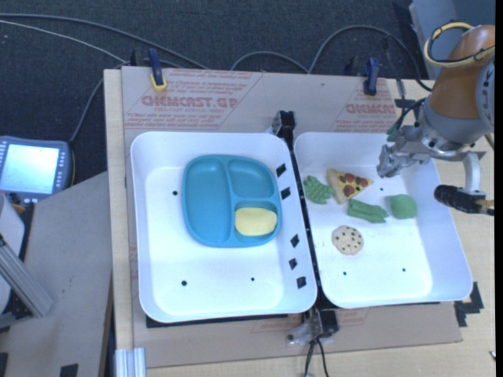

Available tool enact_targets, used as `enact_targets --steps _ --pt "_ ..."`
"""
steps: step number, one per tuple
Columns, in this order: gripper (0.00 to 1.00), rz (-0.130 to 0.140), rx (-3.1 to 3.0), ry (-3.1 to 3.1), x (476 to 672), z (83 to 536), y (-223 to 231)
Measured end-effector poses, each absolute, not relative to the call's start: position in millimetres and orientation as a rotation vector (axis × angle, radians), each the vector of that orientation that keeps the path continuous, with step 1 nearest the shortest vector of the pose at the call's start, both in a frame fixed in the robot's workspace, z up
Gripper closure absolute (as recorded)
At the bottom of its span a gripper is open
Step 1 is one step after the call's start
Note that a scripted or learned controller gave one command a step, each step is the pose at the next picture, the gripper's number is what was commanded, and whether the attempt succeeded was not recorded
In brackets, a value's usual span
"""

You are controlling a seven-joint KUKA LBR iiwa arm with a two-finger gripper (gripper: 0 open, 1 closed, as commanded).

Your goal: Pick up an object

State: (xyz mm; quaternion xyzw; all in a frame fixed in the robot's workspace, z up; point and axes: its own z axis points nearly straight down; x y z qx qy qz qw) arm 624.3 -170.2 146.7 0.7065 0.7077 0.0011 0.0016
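Two shallow white bins sit side by side on a bench, seen from above at a slant. The left bin [157, 234] holds a blue divided plate [228, 199] with a pale yellow, rounded toy food piece [255, 221] in its lower right compartment.

The right bin [416, 277] holds five small toy foods. A pizza slice [348, 184], tan with red dots, lies near the bin's upper middle. To its left is a bumpy green piece [317, 189]. Just below and to the right of the pizza slice lies a long dark green piece [366, 210], and beside that a rounded green lump [402, 206]. A round tan cookie with dark specks [346, 240] lies lower down, apart from the others.

The gripper [390, 163] hangs over the right bin's upper right area, near the pizza slice. It grasps nothing; whether its fingers are spread or closed cannot be told.
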Motion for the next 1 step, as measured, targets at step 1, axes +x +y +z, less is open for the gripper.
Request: enact_targets --steps 1 --pt "1.00 0.006 2.215 2.220 627.7 211.3 -168.7"
